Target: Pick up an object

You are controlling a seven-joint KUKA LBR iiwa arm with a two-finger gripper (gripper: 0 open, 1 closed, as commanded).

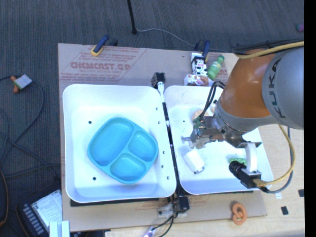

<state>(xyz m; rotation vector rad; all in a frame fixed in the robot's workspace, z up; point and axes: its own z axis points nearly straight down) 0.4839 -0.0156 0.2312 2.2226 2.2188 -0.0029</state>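
Note:
My gripper [196, 138] hangs low over the left part of the right bin [217, 184], under the grey and orange arm [256, 90]. A small white block [193, 160] lies on the bin floor just below and slightly left of the gripper, apart from it. A tan round object [197, 115] peeks out beside the arm toward the bin's back. A small green item [237, 160] lies at the right, partly hidden by the arm's fittings. Nothing can be seen held in the gripper.
The left bin [74, 132] holds a blue divided plate [123, 149]. A black divider [168, 132] runs between the bins. Behind the right bin stand a green bottle [215, 67] and small packages [198, 72]. An orange ring [239, 212] lies on the bench's front edge.

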